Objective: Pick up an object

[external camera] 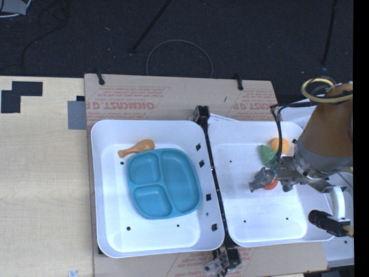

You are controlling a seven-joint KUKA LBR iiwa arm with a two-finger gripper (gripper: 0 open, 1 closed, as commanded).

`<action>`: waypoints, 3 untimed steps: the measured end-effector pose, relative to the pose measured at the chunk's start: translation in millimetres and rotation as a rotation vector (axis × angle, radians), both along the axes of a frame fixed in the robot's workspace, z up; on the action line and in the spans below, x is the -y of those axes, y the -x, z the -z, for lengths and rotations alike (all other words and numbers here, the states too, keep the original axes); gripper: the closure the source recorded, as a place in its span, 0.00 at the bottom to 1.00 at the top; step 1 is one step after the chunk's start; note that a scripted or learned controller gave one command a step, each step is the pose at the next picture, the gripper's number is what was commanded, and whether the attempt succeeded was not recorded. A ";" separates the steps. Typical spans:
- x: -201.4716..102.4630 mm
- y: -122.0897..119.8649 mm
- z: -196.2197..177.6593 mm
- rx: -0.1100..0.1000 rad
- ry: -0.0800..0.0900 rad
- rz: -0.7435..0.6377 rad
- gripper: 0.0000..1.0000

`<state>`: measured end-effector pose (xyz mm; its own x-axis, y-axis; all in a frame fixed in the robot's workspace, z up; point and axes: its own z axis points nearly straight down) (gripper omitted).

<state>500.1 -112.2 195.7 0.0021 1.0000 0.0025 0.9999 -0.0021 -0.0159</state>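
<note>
Bench from my remote seat, L to R: left bin (109,154) has a tan drumstick-shaped toy (136,149) near its back-left corner, and a blue divided plate (163,183) fills most of its middle, the toy just beside the plate's back edge. Right bin (248,224) has a small cluster toward its back-right corner: green piece (267,153) touching an orange-yellow piece (281,145), plus a red-orange bit (271,183) just in front of them. Arm comes in from the right w/ the gripper (262,179) low over that red-orange bit, which sits right at the tips. Step in hand, as I judge it: final descent/closing on a pick, prob. the red-orange item. Fingers look dark and bunched at this res; can't tell if they're apart or closed, and can't confirm anything is betw. them, so I won't call it a hold. Next move needs a firm close centred on the item, then a straight lift clear of the green piece and the bin wall.
</note>
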 end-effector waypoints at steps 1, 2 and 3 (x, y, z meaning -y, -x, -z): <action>0.3 -2.8 -6.2 0.012 0.001 -0.002 0.00; 7.3 -3.0 53.7 0.009 0.001 -0.002 0.00; 6.1 -2.1 106.9 0.009 0.000 -0.002 0.00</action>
